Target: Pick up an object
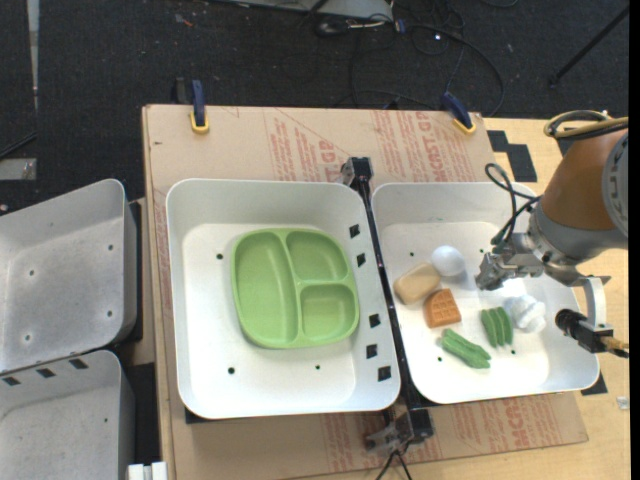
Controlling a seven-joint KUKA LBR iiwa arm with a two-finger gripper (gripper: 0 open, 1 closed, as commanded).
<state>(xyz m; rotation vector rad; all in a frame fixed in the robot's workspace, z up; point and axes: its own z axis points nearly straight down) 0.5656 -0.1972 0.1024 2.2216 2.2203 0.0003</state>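
The right bin [566, 373] holds several small objects: a white ball [449, 260], a tan bread-like piece [417, 285], an orange waffle square [441, 308], a ridged green piece [497, 326], a second green piece [466, 348] and a white lump [526, 314]. My gripper [493, 273] hangs low over the right side of this bin, just right of the white ball and above the ridged green piece and the white lump. I see nothing held in it.
A green divided plate [296, 287] lies in the left bin [200, 368]. A black divider [378, 268] runs between the bins. The arm's orange band [585, 183] comes in over the right bin's far right corner. Grey trays [60, 258] sit off the bench to the left.
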